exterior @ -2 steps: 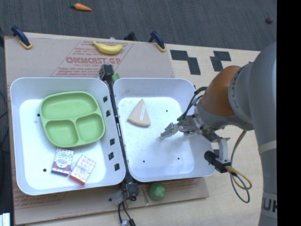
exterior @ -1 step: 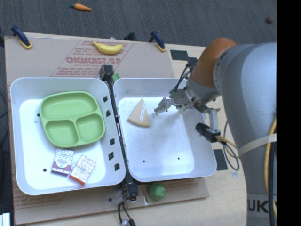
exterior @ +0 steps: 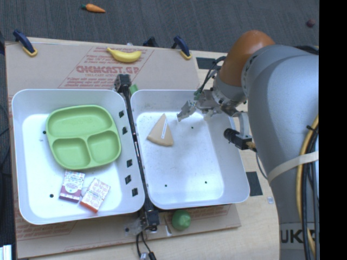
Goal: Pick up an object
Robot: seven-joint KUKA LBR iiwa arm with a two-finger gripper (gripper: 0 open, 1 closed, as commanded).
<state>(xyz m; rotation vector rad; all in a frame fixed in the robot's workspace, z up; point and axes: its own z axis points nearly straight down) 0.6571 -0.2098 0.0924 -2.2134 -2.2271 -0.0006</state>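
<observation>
Grey KUKA arm with an orange band [exterior: 250, 46] comes in from the right, wrist over the upper right part of the right shallow white plastic bin [exterior: 233, 186]. Two-finger metal gripper [exterior: 187, 111] sits near the bin's upper middle, pointing left and down toward the bin floor. Cannot tell how far apart its tips are; too small and foreshortened. Nothing visible between them, so no hold on anything.

Tan wedge-shaped slice, looks like toy cheese or bread [exterior: 161, 131], lies flat on the right bin floor in the upper left area, just left of and below the gripper, close but apart from it.

Left shallow white plastic bin [exterior: 27, 205] holds a light green plastic divided plate with three compartments [exterior: 82, 134] in its upper half. Below the plate, two small printed cardboard boxes: a darker red-and-white one [exterior: 72, 186] and an orange-and-white one [exterior: 96, 194], side by side, near the front wall.

Both bins rest on a brown cardboard sheet with red print [exterior: 103, 69]. Yellow toy banana [exterior: 124, 53] lies on the cardboard behind the bins. Green round ball [exterior: 181, 219] sits at the front edge, below the right bin. Orange toy carrot [exterior: 94, 7] is on the dark carpet, upper left, well apart.
</observation>
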